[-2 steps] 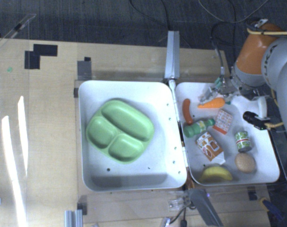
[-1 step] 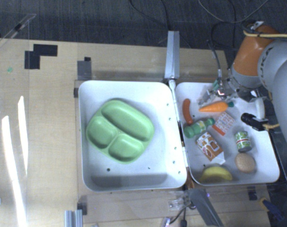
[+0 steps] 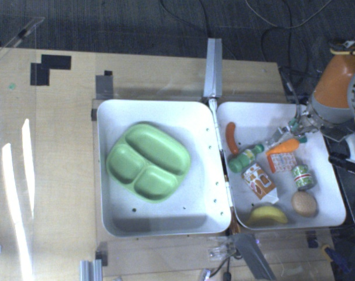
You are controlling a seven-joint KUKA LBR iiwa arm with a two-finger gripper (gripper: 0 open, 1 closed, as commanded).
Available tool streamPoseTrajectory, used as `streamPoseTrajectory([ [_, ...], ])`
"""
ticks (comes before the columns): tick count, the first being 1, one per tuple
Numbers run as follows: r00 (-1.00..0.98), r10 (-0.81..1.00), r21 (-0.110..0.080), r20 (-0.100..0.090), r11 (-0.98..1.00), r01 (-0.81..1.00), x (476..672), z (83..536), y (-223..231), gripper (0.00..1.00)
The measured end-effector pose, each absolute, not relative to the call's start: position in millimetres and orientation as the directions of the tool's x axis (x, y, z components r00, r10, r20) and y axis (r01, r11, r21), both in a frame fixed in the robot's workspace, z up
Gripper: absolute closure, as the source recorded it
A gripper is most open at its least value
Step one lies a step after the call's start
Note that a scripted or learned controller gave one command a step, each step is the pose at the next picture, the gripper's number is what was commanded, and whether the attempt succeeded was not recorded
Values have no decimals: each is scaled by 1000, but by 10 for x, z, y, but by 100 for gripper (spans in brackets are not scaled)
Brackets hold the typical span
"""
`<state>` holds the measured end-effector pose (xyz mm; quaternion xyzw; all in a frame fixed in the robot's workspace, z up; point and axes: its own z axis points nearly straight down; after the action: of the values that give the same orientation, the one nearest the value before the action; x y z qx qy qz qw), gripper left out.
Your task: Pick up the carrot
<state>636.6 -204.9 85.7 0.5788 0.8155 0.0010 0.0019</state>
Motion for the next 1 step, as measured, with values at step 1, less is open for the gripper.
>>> streamPoseTrajectory([
  [1,-356,935,6,-3,356,935,6176,863,-2048,0],
])
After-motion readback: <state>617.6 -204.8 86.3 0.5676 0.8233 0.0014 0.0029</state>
